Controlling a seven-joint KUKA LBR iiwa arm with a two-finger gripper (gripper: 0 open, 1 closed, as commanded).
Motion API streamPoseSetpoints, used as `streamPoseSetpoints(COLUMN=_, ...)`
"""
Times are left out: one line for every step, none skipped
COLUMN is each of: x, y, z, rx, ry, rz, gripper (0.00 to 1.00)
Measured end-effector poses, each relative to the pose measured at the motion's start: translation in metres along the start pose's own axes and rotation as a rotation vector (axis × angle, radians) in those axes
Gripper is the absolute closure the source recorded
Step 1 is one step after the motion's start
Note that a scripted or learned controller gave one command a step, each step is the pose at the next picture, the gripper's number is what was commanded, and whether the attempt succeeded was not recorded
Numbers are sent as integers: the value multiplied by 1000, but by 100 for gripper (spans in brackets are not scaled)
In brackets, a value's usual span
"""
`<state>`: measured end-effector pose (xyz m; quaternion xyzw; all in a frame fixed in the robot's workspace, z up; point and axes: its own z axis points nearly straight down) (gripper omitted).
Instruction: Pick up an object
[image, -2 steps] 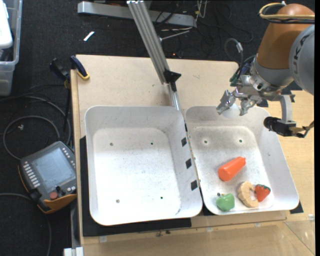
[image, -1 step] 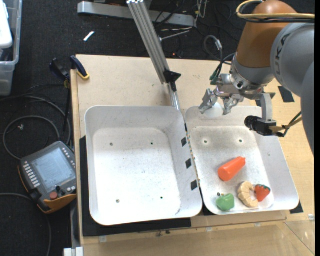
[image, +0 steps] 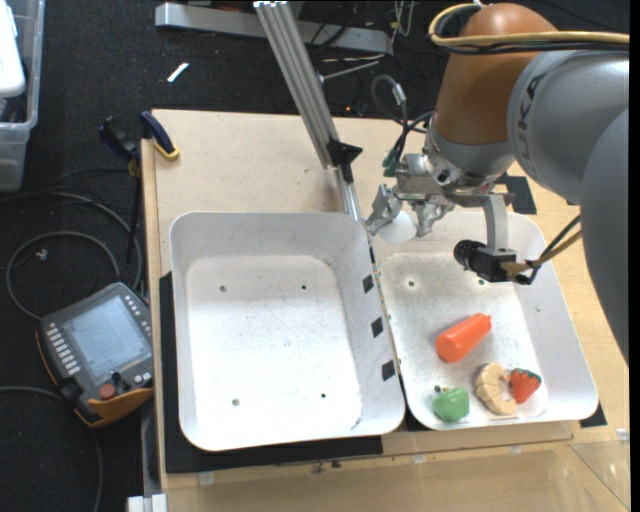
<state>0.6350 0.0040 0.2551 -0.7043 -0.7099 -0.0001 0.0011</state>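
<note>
My gripper (image: 404, 213) hangs over the far left corner of the right bin (image: 560, 330), its two fingers spread open with nothing between them. An orange carrot-shaped object (image: 463, 336) lies in the middle of that bin, well in front of the gripper. Near the bin's front edge sit a green object (image: 451, 403), a beige pastry-like piece (image: 493, 387) and a red strawberry (image: 525, 382) side by side.
The left bin (image: 200, 240) stands beside the right one, sharing a middle rim. A slanted metal bar (image: 310, 100) runs from the top down to the bins' junction. A teach pendant (image: 97, 345) lies on the floor at left.
</note>
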Motion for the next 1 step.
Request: streamPoseSetpoints(x=48, y=-4, z=16, rx=1, ry=-1, rz=0, gripper=100)
